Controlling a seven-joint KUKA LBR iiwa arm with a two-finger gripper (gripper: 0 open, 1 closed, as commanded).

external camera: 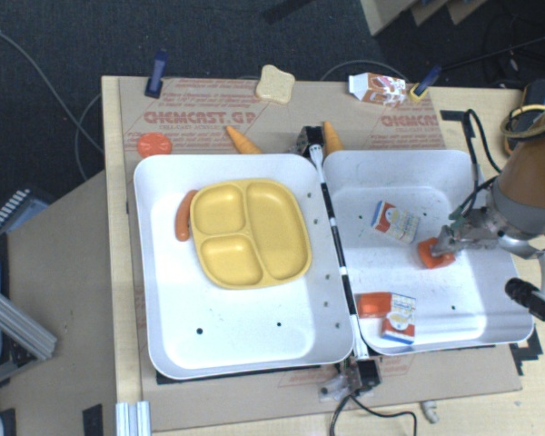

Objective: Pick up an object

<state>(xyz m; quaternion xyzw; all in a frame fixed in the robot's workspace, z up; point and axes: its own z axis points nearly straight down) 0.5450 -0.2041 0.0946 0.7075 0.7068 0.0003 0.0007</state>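
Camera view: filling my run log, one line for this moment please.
gripper: at orange object | bin: right bin | grasp: unconfirmed | yellow tray: left bin

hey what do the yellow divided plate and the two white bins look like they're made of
The yellow divided plate looks like molded plastic: one even color, rounded compartment ridges and a soft, slightly glossy sheen. The left white bin and right white bin also look like thin formed plastic, smooth and semi-matte, with rounded corners and shallow raised rims. Painted metal can't be ruled out from this view.
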